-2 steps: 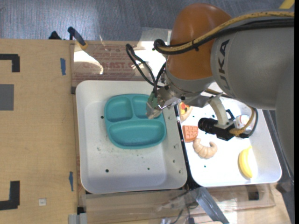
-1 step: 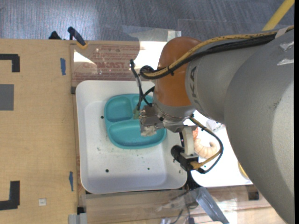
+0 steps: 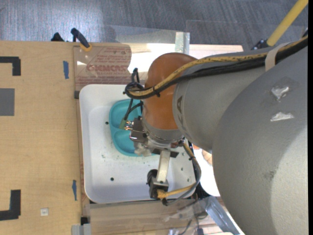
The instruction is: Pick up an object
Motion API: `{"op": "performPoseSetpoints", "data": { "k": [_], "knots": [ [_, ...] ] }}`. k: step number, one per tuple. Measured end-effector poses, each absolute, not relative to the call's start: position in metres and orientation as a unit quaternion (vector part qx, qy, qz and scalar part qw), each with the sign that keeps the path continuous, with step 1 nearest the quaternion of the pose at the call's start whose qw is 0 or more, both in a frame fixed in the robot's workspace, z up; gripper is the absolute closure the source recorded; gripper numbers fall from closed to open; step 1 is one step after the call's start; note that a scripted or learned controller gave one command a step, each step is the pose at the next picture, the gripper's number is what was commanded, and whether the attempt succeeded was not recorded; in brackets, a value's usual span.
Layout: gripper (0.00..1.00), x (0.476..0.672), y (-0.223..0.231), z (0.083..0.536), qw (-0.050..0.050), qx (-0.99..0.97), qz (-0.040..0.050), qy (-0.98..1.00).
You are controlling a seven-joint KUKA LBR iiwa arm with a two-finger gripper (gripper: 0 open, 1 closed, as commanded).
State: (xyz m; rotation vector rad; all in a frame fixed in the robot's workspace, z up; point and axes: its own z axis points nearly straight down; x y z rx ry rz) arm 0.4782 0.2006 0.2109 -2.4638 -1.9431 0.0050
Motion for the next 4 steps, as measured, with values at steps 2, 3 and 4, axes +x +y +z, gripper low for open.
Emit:
{"op": "performPoseSetpoints", "data": {
  "k": [2, 3, 4],
  "knots": [
    [1.00, 0.488, 0.227, 0.211, 0.000, -0.866, 0.0009, -0.501],
    [1.00, 0.487, 0.228, 0.220, 0.000, -0.864, 0.0018, -0.503],
    [1.00, 0.479, 0.225, 0.218, 0.000, -0.949, -0.0010, -0.314]
  ]
}}
